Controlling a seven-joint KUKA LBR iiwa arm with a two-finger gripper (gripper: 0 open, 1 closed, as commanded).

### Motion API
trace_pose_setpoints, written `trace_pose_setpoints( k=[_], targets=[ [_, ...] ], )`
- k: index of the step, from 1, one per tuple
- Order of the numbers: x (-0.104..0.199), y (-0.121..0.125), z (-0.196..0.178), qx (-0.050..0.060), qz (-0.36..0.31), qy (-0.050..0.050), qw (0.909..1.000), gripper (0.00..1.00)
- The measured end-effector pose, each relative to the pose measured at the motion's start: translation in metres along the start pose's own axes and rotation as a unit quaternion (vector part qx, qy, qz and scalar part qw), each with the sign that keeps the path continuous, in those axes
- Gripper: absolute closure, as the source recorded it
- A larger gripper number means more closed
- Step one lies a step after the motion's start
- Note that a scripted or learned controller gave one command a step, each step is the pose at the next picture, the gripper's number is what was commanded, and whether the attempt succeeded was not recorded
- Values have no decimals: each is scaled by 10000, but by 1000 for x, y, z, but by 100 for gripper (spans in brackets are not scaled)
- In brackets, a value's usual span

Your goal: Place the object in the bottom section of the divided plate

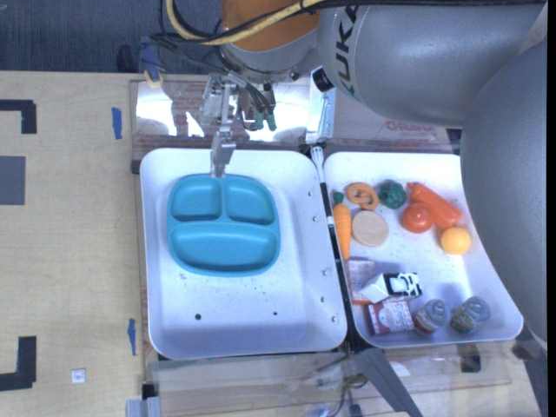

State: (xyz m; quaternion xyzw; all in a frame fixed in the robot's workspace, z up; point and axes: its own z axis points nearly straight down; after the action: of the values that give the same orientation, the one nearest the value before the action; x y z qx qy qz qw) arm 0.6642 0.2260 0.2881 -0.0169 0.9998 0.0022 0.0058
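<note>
A blue divided plate lies in the left white bin. It has two small sections at the far side and one wide section at the near side. My gripper hangs just beyond the plate's far rim, over the bin's back edge, pointing down. I see nothing held in it. Toy food lies in the right bin: a carrot, a pretzel, a green piece, a tomato and a lemon.
The right bin also holds a beige round disc, an orange pepper, packets and two small cans. The arm's grey body covers the upper right. A ridge divides the bins.
</note>
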Motion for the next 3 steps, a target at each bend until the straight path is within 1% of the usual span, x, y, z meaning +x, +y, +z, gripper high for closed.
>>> trace_pose_setpoints(
  k=[1,2,3],
  targets=[
    [-2,0,26,10,-864,50,9962,0],
    [-2,0,28,6,-1538,43,9881,0],
    [3,-3,80,9,-701,56,9975,0]
  ],
)
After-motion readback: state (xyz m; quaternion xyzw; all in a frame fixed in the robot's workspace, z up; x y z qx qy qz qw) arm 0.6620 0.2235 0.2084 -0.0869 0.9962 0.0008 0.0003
